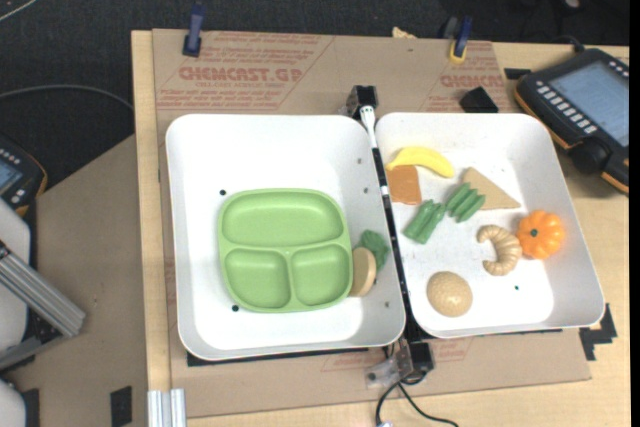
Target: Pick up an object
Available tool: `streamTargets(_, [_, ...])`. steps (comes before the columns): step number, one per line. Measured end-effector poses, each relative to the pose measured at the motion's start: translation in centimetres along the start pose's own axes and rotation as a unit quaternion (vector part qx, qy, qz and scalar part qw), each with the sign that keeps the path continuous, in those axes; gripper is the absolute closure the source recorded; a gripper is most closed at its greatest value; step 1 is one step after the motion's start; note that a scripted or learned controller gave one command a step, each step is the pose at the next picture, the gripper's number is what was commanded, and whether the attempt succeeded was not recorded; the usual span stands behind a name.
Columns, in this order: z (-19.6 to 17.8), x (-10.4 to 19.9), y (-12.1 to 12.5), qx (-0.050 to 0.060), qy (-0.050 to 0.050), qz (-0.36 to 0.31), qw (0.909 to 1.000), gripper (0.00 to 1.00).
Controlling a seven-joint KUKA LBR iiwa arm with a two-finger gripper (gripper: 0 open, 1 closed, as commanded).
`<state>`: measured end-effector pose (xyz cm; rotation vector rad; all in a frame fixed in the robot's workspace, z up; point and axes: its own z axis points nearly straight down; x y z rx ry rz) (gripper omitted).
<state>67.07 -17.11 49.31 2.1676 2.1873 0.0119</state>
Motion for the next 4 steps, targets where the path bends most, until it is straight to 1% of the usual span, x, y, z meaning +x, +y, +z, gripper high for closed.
streamTargets(4, [-4.5,-0.2,0.4,-0.009,-0.007,0.000,0.9999,1.00])
